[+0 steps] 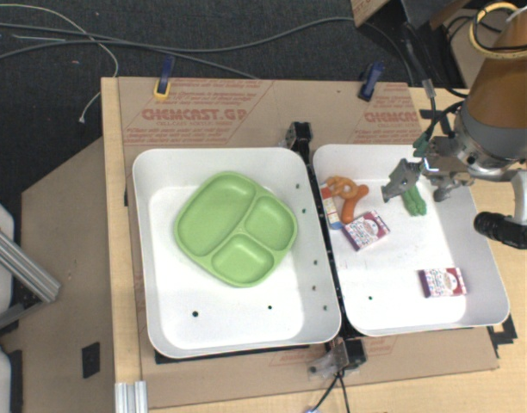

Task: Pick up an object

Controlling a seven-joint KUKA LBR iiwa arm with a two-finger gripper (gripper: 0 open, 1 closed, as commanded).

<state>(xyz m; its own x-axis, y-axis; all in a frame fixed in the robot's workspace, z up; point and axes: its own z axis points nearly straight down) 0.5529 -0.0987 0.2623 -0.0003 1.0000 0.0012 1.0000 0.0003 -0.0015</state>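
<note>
Green object (414, 200) between spread claw (418, 181) fingers, low over right bin (470, 312)

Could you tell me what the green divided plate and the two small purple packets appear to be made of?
The green divided plate looks like moulded plastic with a matte finish: even colour, rounded compartment edges. The purple packets look like printed foil or plastic wrappers, with flat shapes and printed graphics; the view leaves the exact material open.
</note>
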